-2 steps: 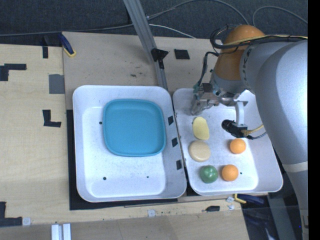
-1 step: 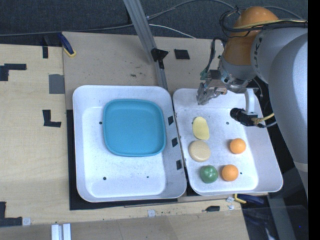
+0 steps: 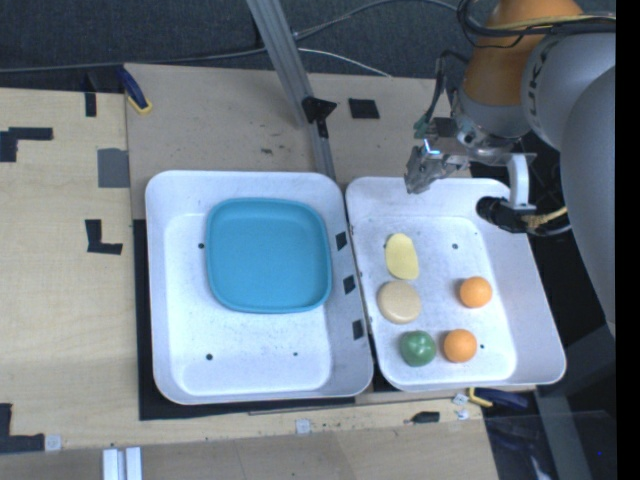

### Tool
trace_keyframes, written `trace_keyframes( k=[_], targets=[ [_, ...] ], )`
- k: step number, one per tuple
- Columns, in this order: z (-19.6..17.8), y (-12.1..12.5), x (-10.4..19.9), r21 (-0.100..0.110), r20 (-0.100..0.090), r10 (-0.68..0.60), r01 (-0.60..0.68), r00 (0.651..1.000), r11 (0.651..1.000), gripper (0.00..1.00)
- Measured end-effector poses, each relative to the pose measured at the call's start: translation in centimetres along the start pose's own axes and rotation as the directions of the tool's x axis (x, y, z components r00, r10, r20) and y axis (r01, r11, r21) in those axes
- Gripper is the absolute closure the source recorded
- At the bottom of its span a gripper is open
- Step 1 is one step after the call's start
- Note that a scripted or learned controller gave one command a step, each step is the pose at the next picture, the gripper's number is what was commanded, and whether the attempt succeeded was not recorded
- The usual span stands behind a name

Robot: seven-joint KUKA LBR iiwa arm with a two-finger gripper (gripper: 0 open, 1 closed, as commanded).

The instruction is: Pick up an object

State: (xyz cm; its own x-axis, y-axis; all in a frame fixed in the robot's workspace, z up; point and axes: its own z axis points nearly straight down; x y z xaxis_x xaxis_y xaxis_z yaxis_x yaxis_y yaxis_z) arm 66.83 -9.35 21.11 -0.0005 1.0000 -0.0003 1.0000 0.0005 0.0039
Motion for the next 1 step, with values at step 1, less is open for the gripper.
trace_keyframes(
  k=[1],
  targets=[
    [0.42,-1.23,4.52,0.004,-0.001,-0.003,0.003,1.0,1.0,1.0]
  ],
)
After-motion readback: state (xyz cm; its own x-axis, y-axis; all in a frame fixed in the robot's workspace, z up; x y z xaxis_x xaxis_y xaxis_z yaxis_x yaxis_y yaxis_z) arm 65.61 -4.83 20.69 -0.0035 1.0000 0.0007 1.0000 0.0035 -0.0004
